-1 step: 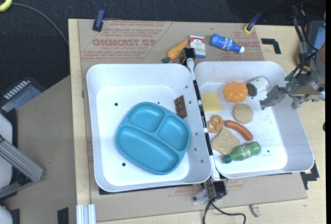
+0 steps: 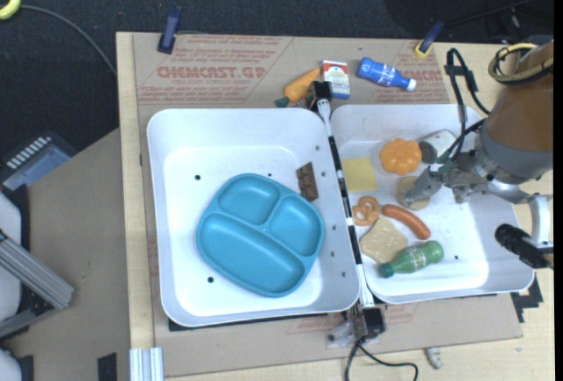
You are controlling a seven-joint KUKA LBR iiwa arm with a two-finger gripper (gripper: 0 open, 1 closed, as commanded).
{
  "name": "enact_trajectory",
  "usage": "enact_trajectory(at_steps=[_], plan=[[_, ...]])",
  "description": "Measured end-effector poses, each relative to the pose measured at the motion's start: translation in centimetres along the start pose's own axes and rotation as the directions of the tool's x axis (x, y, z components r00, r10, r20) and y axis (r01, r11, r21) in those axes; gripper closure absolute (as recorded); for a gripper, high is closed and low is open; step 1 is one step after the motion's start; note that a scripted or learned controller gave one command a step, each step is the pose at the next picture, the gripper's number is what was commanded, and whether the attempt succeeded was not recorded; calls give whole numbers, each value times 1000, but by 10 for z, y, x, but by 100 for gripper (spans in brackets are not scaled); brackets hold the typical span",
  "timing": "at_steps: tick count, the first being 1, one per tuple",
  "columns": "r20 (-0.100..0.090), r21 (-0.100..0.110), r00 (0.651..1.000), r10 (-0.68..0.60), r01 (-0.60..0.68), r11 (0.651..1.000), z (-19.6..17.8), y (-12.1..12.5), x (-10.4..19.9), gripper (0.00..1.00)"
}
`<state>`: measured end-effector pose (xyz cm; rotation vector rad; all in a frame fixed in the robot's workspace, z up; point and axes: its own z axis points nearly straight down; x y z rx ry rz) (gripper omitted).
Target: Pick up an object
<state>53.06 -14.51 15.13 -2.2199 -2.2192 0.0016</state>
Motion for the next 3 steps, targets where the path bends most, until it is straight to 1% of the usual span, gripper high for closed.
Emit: enact_trajectory(at_steps=[1,2,3], plan=[[3,-7,1000,0,0,1000,65,-5,10,0],[3,-8,1000,1,-1,1000,56,-5,10,100],[1,-4,1000,-2,2,1000,-34,16,65,100]])
